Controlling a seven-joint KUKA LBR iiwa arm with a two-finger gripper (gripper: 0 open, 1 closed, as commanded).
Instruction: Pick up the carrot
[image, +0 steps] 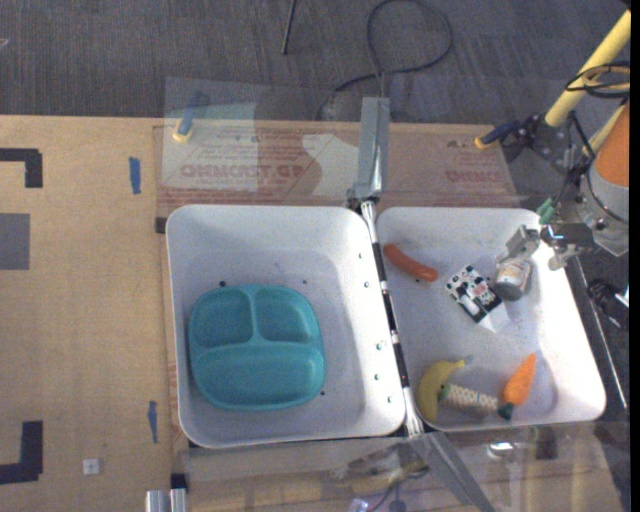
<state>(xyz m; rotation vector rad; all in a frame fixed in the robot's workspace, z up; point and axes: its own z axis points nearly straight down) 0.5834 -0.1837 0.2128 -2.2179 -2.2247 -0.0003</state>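
The carrot (521, 379) is orange with a green top and lies slanted in the right bin's (560, 405) front right corner. My gripper (514, 265) hangs over the back right part of that bin, well behind the carrot and just right of a black-and-white carton (473, 292). It is apart from the carrot, and I see nothing held in it.
A red-orange sausage (410, 262) lies at the right bin's back left. A banana (438, 386) and a beige speckled cob (470, 398) sit just left of the carrot. A teal divided plate (256, 347) rests in the left bin (200, 230).
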